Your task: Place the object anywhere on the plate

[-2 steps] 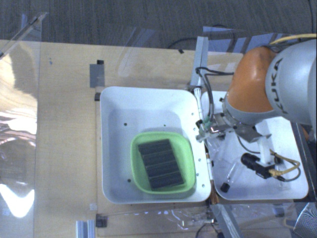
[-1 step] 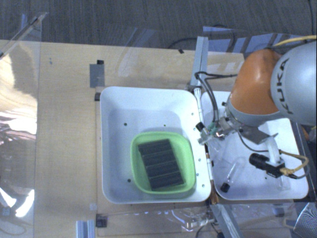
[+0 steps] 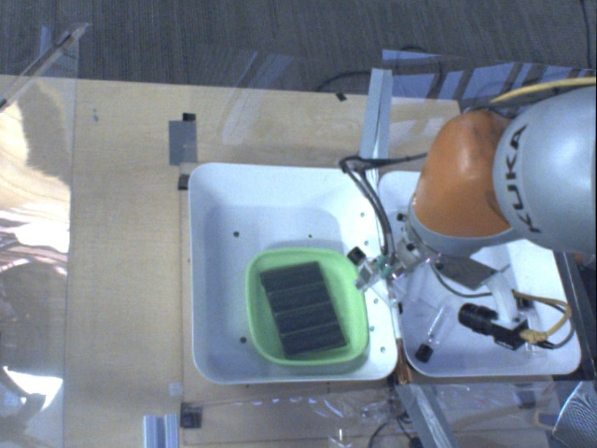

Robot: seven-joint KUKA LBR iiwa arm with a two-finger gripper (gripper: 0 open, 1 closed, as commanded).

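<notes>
Overhead, two shallow white bins sat side by side on a wooden bench (image 3: 112, 278). The left bin (image 3: 219, 203) held one green square plate (image 3: 353, 297) near its front right corner. One dark ridged rectangular object (image 3: 301, 309) lay flat on the plate, its long axis running from the bin's back left toward its front right. One grey arm (image 3: 550, 175) with an orange band (image 3: 462, 189) reached over the right bin (image 3: 522, 357). Its gripper (image 3: 373, 271) hung at the plate's right rim; whether the pincer was apart or together could not be told.
</notes>
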